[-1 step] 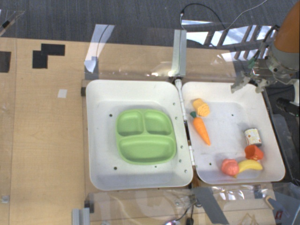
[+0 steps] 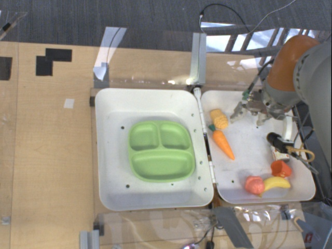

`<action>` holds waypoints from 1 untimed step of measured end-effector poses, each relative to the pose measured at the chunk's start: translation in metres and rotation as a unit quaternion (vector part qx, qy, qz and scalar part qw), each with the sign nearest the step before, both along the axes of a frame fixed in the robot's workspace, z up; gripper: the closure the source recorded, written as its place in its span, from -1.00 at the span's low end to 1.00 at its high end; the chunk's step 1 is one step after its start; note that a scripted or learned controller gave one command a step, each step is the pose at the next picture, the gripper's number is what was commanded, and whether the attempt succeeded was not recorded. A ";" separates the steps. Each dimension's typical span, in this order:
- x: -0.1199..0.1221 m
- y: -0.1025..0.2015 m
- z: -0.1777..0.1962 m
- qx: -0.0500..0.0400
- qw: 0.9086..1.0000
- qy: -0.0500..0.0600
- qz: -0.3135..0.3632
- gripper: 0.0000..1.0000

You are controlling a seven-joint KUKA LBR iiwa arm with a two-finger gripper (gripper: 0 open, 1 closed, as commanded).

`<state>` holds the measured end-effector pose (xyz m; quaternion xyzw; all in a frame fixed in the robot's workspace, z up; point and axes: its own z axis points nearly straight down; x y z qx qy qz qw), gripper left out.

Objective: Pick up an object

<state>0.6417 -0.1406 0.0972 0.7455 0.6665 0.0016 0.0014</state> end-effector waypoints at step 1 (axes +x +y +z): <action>0.027 0.058 -0.010 0.000 0.999 -0.002 0.050 -1.00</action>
